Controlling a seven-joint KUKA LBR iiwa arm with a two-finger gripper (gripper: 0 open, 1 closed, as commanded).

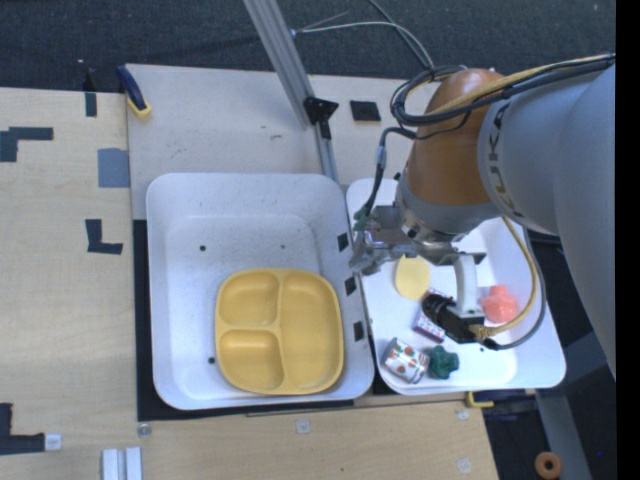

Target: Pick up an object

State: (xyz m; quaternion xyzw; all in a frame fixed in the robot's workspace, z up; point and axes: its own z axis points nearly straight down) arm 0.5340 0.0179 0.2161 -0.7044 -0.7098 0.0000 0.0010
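Gripper [385, 250] of mine is hovering right of centre over the right bin [540, 368], near a pale yellow disc [411, 277]; I cannot tell its state.

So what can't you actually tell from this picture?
- Gripper: the grey and orange arm overhangs it, so its fingers are lost in shadow.
- Right bin: the arm covers its far end.
- Yellow disc: partly under the wrist parts, full shape unclear.
- Small can and green toy: too small to read or identify.
- Orange-pink thing: blurry, a cable crosses it.
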